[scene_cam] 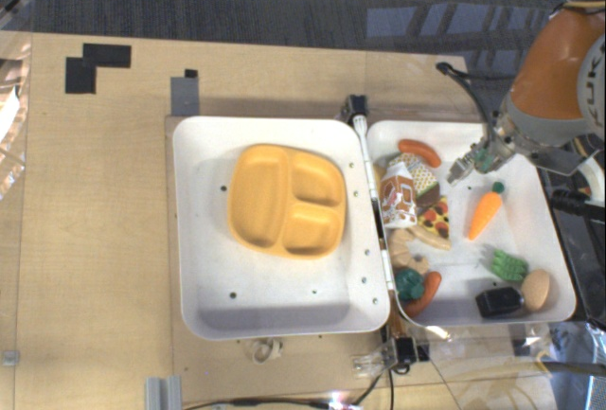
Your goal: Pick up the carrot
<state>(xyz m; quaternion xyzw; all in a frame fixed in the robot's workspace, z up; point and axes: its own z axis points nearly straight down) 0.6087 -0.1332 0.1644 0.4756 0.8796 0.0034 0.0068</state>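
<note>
Right bin (pixel 554 238): carrot (pixel 484 213) in open floor, gripper (pixel 471 165) seemingly just above-left.

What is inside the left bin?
The left bin holds one yellow tray with three compartments, all bare. The bin floor under the tray is covered, so nothing can be told about it. The carrot lies in the right bin.

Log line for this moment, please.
task: pick carrot | carrot: lying in right bin, not held | gripper: above and left of carrot | left bin: yellow tray
</note>
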